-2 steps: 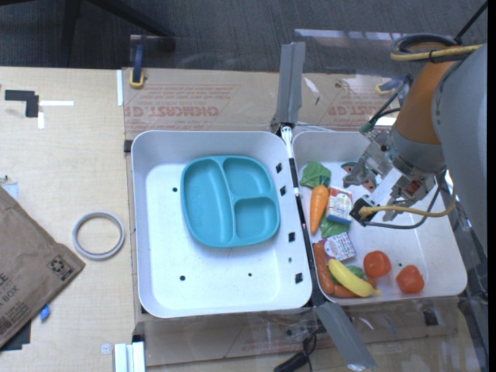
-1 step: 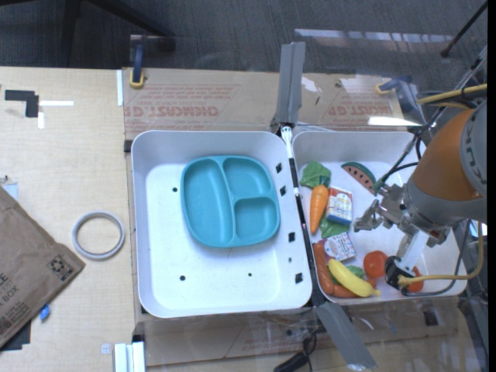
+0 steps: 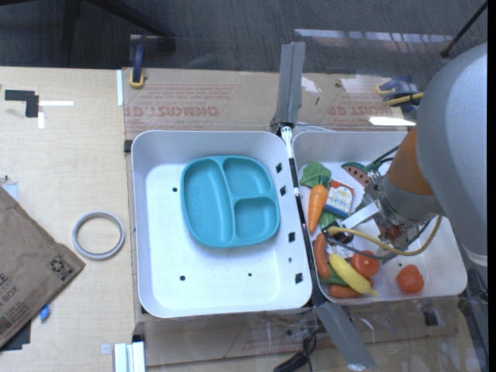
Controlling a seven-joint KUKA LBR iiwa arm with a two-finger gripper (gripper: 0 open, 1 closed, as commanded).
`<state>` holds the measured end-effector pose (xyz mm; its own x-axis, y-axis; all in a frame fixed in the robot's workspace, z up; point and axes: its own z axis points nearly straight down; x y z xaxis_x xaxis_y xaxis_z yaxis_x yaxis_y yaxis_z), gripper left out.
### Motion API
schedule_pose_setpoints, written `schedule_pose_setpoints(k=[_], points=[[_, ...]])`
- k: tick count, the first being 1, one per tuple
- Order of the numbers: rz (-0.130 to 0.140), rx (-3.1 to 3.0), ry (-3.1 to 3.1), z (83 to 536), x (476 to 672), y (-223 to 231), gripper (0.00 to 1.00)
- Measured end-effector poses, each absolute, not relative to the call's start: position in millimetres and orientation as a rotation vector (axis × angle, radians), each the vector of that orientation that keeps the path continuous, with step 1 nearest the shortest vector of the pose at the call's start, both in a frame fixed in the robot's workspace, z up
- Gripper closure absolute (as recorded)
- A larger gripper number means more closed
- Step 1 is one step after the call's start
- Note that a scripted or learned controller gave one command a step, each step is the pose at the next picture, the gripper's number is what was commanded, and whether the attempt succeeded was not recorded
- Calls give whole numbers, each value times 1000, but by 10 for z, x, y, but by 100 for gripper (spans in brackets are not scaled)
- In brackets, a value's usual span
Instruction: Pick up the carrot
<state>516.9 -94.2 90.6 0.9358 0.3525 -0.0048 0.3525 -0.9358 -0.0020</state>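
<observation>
Grey carpet beyond bench. Right bin (image 3: 442, 285) partly hidden by arm (image 3: 457, 153). Gripper (image 3: 370, 231) low among toy food; jaw state unreadable. Carrot (image 3: 316, 204) lying free near bin's left wall.

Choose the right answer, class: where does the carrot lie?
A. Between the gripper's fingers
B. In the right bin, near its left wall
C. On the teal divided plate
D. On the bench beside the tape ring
B: the carrot lies in the right bin by its left wall, apart from the teal plate in the left bin.
</observation>
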Motion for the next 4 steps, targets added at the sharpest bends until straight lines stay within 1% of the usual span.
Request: schedule_pose_setpoints(k=[1, 2, 3, 4], points=[[7, -3124, -330, 1909, 5208, -77, 0], [15, -3125, -337, 1985, 5207, -81, 100], [9, -3113, -421, 1905, 4768, 379, 100], [9, -3113, -421, 1905, 4768, 378, 0]])
